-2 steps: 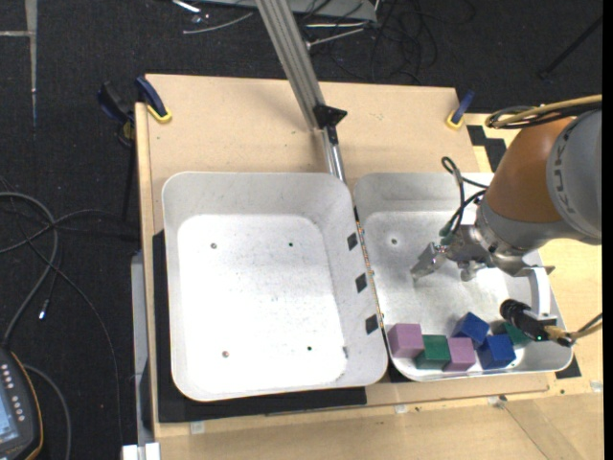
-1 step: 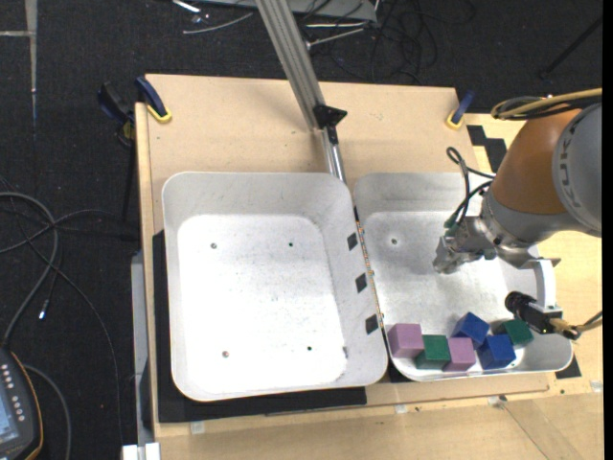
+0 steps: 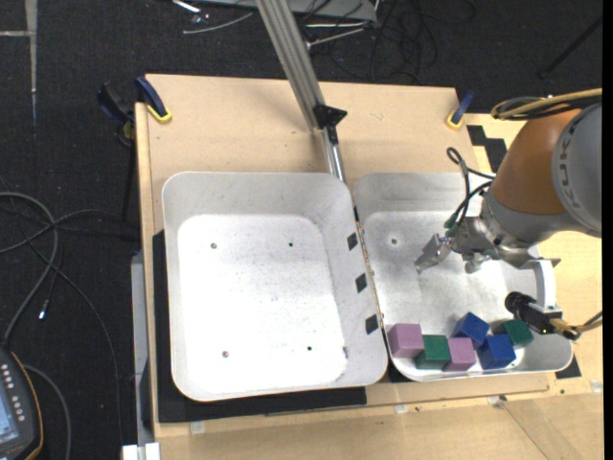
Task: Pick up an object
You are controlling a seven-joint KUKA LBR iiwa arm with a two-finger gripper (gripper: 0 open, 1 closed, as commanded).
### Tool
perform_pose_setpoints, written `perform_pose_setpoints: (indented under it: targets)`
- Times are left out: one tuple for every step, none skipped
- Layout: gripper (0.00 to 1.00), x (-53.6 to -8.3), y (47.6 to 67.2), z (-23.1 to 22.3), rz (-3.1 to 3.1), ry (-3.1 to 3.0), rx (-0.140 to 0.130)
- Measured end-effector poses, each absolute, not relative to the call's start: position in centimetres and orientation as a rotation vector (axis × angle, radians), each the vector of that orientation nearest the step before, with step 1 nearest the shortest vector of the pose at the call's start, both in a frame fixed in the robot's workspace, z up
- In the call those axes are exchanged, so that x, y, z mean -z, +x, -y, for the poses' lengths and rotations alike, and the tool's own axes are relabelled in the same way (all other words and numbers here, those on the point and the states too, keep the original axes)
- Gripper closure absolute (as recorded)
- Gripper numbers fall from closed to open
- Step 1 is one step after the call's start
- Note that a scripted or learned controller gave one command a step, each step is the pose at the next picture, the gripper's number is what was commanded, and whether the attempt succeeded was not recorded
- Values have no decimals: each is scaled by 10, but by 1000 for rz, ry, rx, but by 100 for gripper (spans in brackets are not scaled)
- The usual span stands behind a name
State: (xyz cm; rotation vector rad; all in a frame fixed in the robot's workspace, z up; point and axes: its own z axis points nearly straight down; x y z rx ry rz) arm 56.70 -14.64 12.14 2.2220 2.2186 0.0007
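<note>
gripper (image 3: 433, 254): hung over bare floor of right bin (image 3: 402, 199), near its middle, clear of the blocks
fingers: small and blurred, couldn't tell open or closed; nothing visibly between them
blocks (image 3: 458, 343): clustered at right bin's near edge, purple, green, blue, some touching, all down on the bin floor
left bin (image 3: 192, 199): sat beside right bin on table (image 3: 239, 123)
progress: judged no pick made; reach to cluster, grasp, lift all remained
</note>
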Motion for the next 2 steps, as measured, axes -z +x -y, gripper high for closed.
perform_pose_setpoints:
  targets:
    - [0,-241,629,155,-2217,2210,-9]
    - [0,-372,657,194,-2216,2211,-6]
